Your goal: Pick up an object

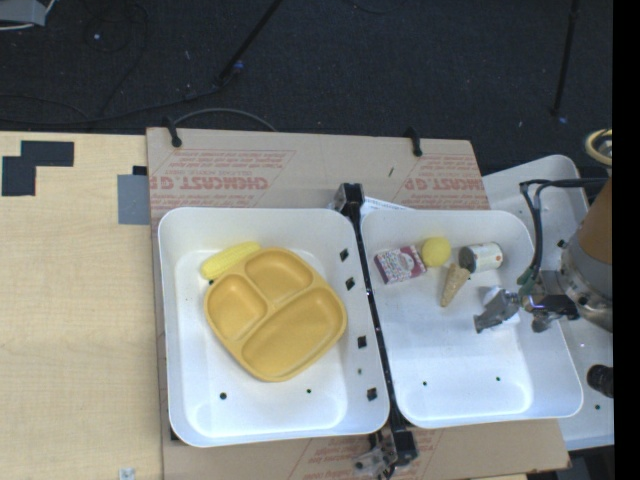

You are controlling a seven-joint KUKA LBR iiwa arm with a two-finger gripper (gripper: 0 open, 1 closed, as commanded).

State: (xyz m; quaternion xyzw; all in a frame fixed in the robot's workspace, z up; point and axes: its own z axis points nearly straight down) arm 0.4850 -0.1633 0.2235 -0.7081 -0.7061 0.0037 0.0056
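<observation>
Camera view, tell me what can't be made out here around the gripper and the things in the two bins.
- Gripper: too small and blurred in the camera view to tell its fingers apart.
- Arm: cut off by the right edge.
- Pink packet: its print is too small to read.
- Yellow banana-shaped piece: its lower edge is hidden by the yellow divided plate.
- Cone and white cylinder: too small to identify surely.

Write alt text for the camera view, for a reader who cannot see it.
A robot arm's tool reaches from the right over the right white bin, near a small cone, a yellow ball, a red-and-white packet and a white cylinder. The left white bin holds a yellow divided plate beside a yellow banana.
</observation>
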